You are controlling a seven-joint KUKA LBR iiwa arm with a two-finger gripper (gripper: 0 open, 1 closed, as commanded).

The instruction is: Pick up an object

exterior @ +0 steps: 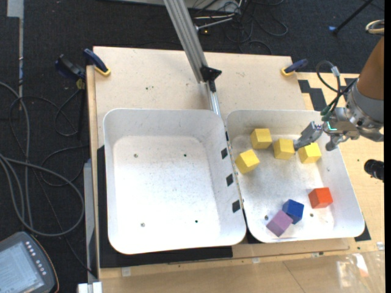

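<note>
Several yellow cubes lie in the right bin [342,182]: one at the back [261,138], one in the middle [284,148], one toward the divider [248,160] and one on the right [310,154]. Near the front sit a red cube [320,197], a blue cube [294,210] and a purple cube [280,223], the last two touching. My gripper [319,140] reaches in from the right, just above and behind the rightmost yellow cube. It is open, with one dark finger [304,140] spread toward the middle cube; nothing is between the fingers.
The left bin [122,163] sits beside the right one, sharing a raised divider [231,176]. A slanted metal pole [186,32] crosses above the back of the bench. Clamps [98,63] [294,67] hold the board's rear corners.
</note>
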